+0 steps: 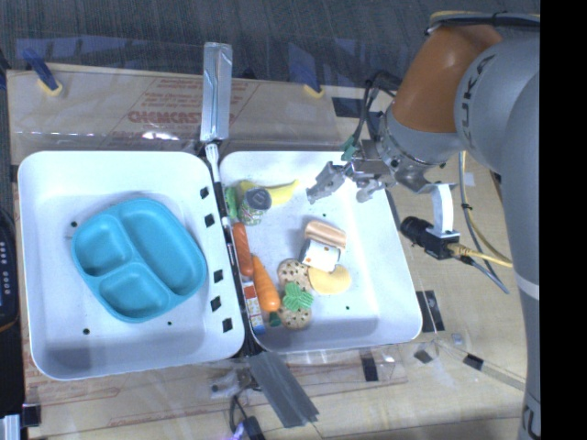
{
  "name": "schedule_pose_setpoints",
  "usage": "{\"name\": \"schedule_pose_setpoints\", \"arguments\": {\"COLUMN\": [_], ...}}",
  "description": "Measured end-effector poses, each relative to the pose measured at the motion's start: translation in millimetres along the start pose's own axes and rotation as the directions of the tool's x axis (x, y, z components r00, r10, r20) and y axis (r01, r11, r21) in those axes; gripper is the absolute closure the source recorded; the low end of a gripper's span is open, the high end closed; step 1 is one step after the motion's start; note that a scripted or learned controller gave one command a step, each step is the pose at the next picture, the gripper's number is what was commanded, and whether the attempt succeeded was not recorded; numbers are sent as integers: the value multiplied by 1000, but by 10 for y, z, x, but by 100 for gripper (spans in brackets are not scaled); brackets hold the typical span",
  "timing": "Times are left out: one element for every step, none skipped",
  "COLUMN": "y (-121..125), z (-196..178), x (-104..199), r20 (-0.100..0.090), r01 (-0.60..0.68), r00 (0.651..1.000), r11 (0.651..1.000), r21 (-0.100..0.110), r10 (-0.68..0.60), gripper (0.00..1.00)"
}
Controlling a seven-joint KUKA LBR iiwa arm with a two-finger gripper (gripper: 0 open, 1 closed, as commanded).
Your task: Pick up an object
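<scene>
The jaws of the grey two-finger gripper [341, 180] stand apart and hold nothing above the right white bin [385, 287], where the small orange plastic carrot [265, 285] lies near the left wall, probably light, stiff and slippery, best taken across its thick middle.

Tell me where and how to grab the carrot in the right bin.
Grip the carrot across its thick orange middle, coming straight down from above. It lies flat and long, running along the right bin's left wall, so set the jaws crosswise to its length. The wall and the cookie crowd its sides, so clearance looks tight.
</scene>
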State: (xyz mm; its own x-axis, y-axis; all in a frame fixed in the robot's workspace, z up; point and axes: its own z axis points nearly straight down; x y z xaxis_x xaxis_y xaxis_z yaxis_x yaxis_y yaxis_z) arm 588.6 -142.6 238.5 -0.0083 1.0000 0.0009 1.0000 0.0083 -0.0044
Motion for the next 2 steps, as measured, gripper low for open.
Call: {"name": "schedule_pose_setpoints", "arguments": {"y": [-92, -218], "z": [1297, 1149], "x": [-158, 72], "r20": [-2, -1], "r01": [-39, 56], "r00": [999, 998], "r11": [999, 998], "r21": [12, 1], "r10": [39, -56], "gripper": [0, 0]}}
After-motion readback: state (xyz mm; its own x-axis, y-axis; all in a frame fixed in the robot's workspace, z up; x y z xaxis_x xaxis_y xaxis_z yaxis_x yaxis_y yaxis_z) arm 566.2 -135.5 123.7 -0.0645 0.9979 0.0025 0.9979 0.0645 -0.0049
